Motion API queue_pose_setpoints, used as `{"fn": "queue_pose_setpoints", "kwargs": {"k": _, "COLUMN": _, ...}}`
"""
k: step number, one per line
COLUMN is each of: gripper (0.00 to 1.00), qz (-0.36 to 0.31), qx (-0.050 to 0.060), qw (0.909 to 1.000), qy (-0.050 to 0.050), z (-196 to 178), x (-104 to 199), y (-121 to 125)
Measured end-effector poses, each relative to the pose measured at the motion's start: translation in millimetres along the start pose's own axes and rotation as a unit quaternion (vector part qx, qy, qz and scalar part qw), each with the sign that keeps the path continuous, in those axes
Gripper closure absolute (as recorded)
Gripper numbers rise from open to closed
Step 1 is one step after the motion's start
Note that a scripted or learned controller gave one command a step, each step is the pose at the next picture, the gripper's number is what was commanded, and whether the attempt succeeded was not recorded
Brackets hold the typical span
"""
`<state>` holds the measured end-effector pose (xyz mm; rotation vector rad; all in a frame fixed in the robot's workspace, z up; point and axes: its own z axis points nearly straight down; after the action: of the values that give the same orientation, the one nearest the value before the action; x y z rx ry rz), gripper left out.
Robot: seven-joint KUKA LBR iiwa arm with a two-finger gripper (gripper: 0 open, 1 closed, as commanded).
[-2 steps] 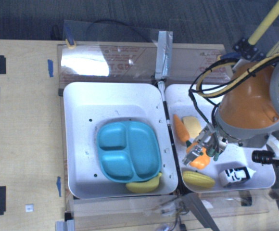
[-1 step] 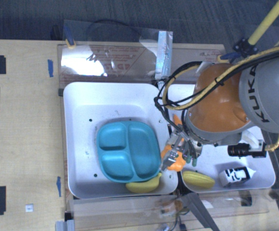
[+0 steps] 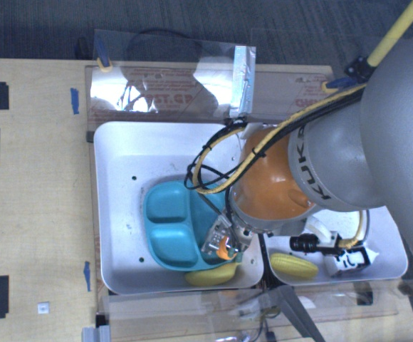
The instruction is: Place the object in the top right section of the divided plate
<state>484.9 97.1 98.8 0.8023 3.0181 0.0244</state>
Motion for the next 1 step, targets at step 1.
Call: {"fn": "queue_pose_setpoints", "kwargs": {"k": 1, "gripper": 0.0, "qz": 0.004, "qx": 0.002, "qw": 1.0, "qy": -0.003, "z": -0.5, "x": -4.1, "y": -4.3}}
